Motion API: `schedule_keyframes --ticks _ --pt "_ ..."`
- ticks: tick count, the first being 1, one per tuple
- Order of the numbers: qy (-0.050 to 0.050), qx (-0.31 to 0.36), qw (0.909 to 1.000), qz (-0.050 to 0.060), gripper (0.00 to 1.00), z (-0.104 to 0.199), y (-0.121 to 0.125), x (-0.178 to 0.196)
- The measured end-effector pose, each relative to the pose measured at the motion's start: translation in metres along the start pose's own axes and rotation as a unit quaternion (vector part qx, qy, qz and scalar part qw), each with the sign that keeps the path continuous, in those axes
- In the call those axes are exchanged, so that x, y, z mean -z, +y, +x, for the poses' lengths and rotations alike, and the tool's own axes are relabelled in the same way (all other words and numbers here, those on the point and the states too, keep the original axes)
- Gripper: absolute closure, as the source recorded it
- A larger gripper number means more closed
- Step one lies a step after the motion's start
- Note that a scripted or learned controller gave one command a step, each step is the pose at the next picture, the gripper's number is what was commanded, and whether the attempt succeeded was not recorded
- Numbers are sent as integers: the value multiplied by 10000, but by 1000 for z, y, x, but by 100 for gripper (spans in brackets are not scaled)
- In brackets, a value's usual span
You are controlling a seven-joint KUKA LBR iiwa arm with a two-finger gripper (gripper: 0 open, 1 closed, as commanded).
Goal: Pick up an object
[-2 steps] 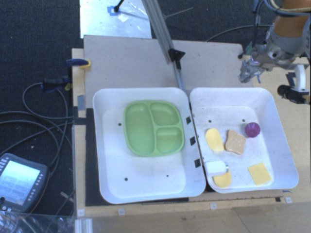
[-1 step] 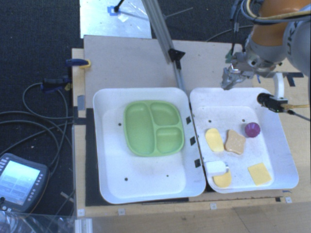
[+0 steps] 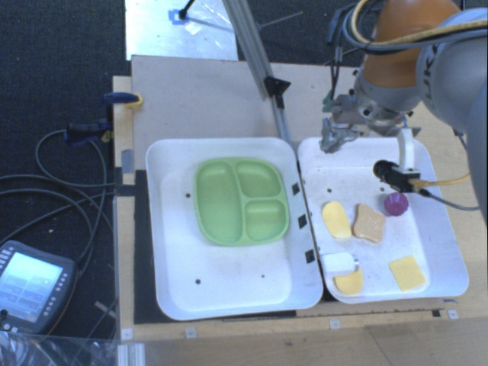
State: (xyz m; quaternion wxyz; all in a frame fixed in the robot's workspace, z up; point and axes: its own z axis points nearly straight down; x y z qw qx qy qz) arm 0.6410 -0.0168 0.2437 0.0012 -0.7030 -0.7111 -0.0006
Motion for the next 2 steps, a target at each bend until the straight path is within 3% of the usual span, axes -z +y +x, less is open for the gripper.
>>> schedule_keyframes --ticks 2 --pt "1 -2 10000 3 100 105 -33 -23"
